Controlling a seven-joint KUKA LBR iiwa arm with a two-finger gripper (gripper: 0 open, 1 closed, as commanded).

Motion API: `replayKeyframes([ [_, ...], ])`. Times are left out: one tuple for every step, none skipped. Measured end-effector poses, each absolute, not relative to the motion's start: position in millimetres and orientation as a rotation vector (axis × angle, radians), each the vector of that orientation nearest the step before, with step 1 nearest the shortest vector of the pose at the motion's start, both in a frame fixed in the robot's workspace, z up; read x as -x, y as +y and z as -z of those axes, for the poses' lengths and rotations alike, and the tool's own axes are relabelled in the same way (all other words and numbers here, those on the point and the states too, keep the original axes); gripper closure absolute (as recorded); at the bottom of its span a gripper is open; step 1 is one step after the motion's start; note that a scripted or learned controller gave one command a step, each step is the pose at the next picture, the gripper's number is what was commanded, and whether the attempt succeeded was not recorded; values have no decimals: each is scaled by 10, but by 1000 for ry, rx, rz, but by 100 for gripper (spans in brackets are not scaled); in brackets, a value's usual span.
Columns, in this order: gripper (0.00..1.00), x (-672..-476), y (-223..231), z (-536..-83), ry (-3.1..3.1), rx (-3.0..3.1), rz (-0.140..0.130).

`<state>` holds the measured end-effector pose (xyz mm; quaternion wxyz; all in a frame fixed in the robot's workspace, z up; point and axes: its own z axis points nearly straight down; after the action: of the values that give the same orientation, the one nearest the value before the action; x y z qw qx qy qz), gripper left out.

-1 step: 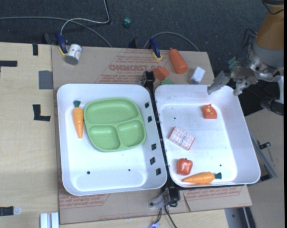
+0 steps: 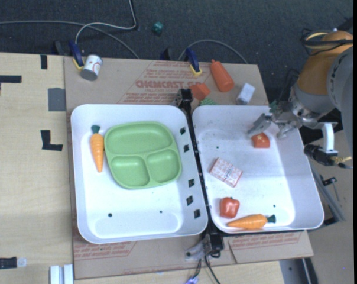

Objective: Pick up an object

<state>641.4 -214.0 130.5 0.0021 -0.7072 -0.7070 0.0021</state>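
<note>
My gripper hangs over the upper right part of the right bin, fingers spread open, with nothing between them. A small red toy lies on the bin floor just below the left finger. Further down in the same bin are a pink patterned block, a red pepper and an orange carrot near the front wall.
The left bin holds a green divided plate and a second carrot. Behind the bins on the cardboard lie an orange bottle, a small grey cube and a can.
</note>
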Motion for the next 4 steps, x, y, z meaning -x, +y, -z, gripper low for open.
replayKeyframes([
  [0, -6581, -2168, -869, -2227, 2221, -1],
  [100, -6590, -2166, -971, -2232, 2222, -1],
  [0, -6588, -2167, -969, -2232, 2222, -3],
  [0, -5957, -1500, -865, -2224, 2220, 2],
])
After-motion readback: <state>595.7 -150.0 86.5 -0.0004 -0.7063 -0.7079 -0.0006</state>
